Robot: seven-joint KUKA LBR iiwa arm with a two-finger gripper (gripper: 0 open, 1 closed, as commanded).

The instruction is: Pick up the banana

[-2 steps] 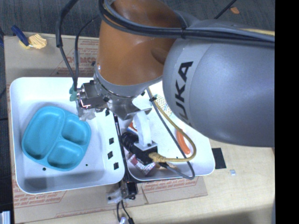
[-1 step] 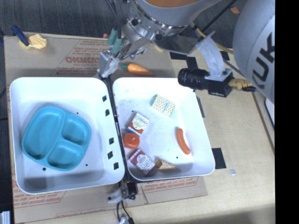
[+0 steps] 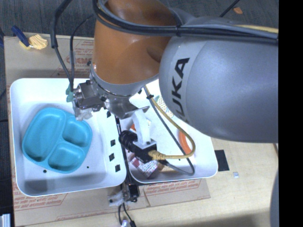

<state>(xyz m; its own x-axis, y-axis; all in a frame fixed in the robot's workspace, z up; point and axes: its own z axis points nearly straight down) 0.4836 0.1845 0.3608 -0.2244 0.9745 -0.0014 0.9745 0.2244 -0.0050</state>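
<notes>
The arm (image 3: 222,89) had a smooth grey shell with a soft sheen, and its orange band (image 3: 128,37) was glossier, catching light. The bins (image 3: 28,183) looked like smooth white plastic, slightly shiny. The blue tray (image 3: 57,138) was matt plastic. The bench (image 3: 236,197) appeared to be pale wood, matt. Black cables (image 3: 142,25) looked rubbery; the yellow hose (image 3: 177,156), perhaps braided.

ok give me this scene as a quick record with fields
arm: grey and orange, reaching in over both bins
left bin: holds a blue divided plate
right bin: mostly hidden by the arm; an orange item and a dark red packet peek out
banana: cannot tell
gripper state: cannot tell
</notes>
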